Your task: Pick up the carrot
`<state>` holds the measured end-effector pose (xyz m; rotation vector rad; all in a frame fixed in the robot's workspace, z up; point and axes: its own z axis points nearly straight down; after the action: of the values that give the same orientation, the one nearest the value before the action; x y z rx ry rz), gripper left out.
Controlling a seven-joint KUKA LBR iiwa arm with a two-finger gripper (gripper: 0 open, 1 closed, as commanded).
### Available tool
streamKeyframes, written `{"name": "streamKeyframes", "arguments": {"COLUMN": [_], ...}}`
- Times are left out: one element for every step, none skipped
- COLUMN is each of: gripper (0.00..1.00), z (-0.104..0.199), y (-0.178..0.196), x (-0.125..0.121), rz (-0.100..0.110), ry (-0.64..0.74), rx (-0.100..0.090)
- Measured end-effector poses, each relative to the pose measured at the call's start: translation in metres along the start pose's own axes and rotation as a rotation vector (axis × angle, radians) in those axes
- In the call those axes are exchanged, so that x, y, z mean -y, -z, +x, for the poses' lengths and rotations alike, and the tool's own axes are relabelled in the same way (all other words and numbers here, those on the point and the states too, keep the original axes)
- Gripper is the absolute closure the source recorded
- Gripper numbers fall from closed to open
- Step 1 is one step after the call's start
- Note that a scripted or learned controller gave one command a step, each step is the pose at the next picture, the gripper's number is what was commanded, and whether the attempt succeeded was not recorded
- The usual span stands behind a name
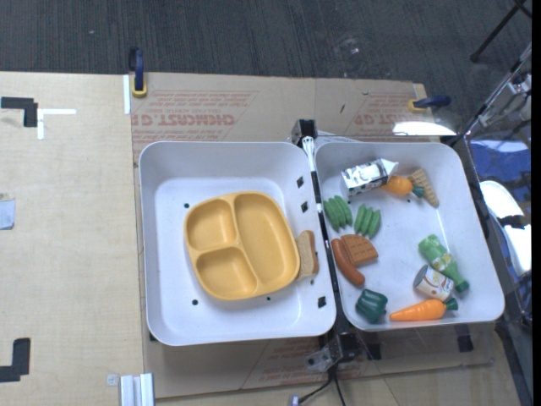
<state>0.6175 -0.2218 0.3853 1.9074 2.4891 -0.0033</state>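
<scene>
Dark carpet surrounds a cardboard-topped bench with two shallow white bins (152,252). My target, the small orange plastic carrot with a green top (420,311), lies against the right bin's near wall, beside a little can (434,284). It looks light, rigid and slick; I would pinch its thick middle. How my jaws stand, I cannot tell.

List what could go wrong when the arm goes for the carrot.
The carrot lies against the right bin's near wall, so a finger may strike the rim. The small can and green bottle sit close behind it and could be knocked or grabbed instead.
</scene>
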Motion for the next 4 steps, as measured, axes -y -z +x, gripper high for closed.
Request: {"name": "streamKeyframes", "arguments": {"gripper": [0.00,1.00,0.00,1.00], "z": [-0.006,-0.006,-0.006,-0.006], "y": [0.023,0.032,0.032,0.041], "x": [-0.021,-0.023,-0.023,-0.025], "rz": [-0.004,-0.008,-0.008,-0.013], "ry": [0.200,0.204,0.204,0.207], "rx": [0.002,0.009,0.009,0.016]}}
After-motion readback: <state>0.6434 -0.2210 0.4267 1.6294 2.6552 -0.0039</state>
